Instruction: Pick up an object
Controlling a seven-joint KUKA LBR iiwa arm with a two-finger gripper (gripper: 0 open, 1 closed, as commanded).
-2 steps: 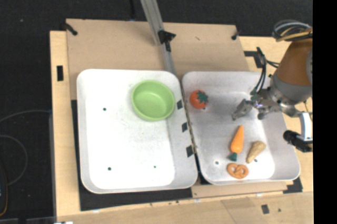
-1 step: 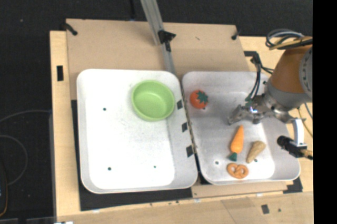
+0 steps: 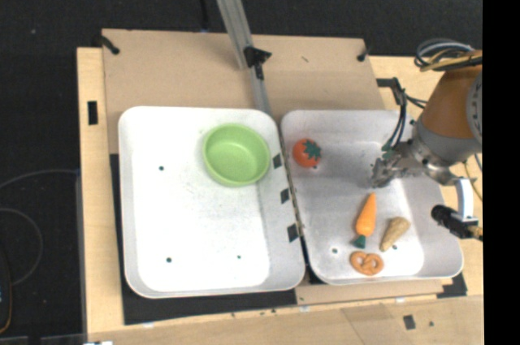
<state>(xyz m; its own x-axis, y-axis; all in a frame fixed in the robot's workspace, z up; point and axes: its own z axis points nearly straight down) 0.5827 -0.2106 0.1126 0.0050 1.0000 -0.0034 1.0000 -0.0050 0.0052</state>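
Gripper (image 3: 382, 173) low over the right bin (image 3: 341, 132), just far of the carrot's tip; cannot tell how its jaws stand, and nothing shows between them. Carrot (image 3: 366, 215) lies near-right in that bin, orange end toward the gripper. Beige cone piece (image 3: 394, 232) just right of it, pretzel (image 3: 366, 262) nearer still. Tomato (image 3: 306, 153) at the bin's left side. Green bowl (image 3: 236, 155) in the left bin (image 3: 162, 238), far-right corner.

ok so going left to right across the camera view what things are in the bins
green bowl → tomato → pretzel and carrot, about level → end effector → beige cone-shaped piece
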